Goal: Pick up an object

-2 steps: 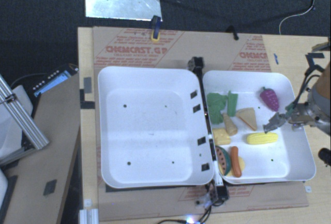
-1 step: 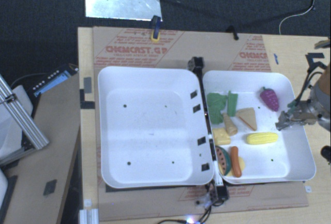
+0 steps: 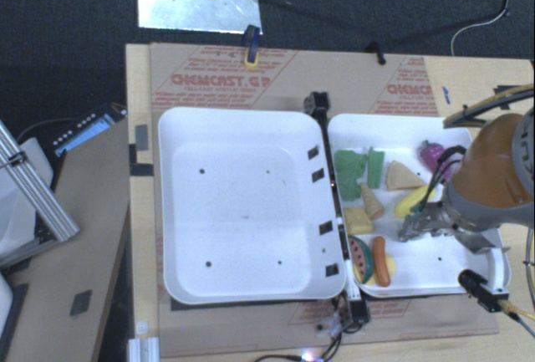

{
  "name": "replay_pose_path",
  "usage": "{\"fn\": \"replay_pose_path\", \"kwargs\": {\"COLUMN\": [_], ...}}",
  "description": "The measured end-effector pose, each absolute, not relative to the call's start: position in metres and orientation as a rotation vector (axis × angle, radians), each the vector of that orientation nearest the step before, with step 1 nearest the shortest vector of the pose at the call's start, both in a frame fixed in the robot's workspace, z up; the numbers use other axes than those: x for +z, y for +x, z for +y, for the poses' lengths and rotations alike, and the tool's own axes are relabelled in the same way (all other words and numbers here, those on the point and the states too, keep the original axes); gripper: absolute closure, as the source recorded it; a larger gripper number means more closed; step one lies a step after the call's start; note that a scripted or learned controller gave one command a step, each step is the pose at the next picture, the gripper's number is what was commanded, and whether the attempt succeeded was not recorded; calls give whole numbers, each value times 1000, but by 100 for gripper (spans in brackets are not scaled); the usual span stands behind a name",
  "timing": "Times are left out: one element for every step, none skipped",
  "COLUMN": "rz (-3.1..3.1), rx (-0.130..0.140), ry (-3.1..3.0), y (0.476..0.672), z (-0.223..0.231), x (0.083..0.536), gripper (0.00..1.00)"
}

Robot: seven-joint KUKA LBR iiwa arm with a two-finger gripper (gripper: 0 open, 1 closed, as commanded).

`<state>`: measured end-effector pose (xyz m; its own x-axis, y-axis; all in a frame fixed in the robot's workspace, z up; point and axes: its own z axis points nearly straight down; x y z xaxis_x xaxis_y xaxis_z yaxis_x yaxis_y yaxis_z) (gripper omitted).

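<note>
The right bin (image 3: 435,281) holds several toy foods. A green piece (image 3: 349,169) and a smaller green block (image 3: 375,169) lie at its far left. Beside them are a tan wedge (image 3: 403,176), a purple piece (image 3: 432,155) and a yellow banana-like piece (image 3: 410,203). Nearer the front lie a tan cone (image 3: 372,203), a yellow block (image 3: 359,221), a watermelon slice (image 3: 359,258) and an orange sausage (image 3: 380,260). My gripper (image 3: 412,228) is low in this bin, just below the yellow piece and right of the yellow block. The wrist hides its tips.
The left bin (image 3: 242,201) sits beside the right one, with a black divider and clips (image 3: 328,185) between them. The arm's orange band (image 3: 495,168) covers the right bin's right side. A yellow clamp (image 3: 251,47) stands at the bench's far edge.
</note>
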<state>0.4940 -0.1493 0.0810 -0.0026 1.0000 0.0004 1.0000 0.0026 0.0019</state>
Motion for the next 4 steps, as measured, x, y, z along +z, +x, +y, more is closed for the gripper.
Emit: {"fn": "replay_pose_path", "kwargs": {"rz": [2221,2221,2228,2230], "rx": [1,3,9,20], "ry": [2219,2217,2206,2199], "y": [494,495,576,630], "z": [-152,-151,-119,-40], "x": [84,95,85,192], "gripper": [0,100,100,100]}}
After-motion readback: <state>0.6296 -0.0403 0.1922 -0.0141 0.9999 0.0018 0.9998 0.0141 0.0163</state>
